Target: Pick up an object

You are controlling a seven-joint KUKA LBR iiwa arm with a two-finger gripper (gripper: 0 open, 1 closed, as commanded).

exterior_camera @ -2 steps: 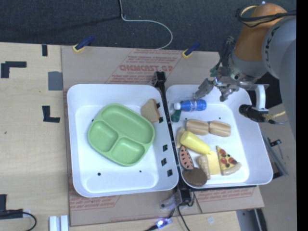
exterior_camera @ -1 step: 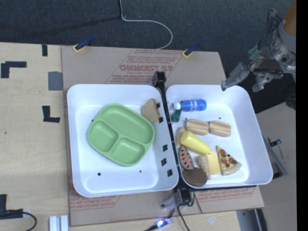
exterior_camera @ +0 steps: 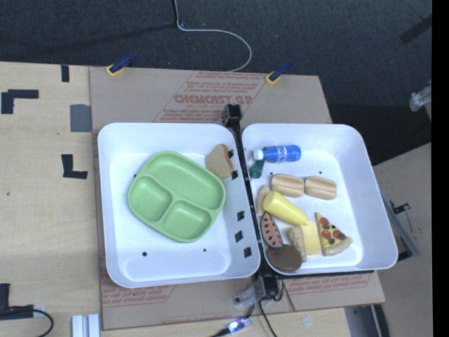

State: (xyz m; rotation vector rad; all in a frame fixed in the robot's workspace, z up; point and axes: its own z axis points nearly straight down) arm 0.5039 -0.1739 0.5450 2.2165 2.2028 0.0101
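Nothing is picked yet, so I judge the reach is still to begin. End effector state: I cannot tell. The bottle [exterior_camera: 276, 154] lies apart in the right bin [exterior_camera: 365, 188], an easy first target.

Smooth plastic on raw cardboard and pale wood.

We see two white bins [exterior_camera: 112, 188] of smooth, faintly glossy plastic; in the left one a matt green plastic tray [exterior_camera: 176, 196]. The blue bottle [exterior_camera: 279, 153] at 12 o'clock in the right bin gleams. Beneath them lie matt brown cardboard [exterior_camera: 203, 97], the wood-grain bench [exterior_camera: 42, 209] and dark cloth-like flooring [exterior_camera: 84, 12].
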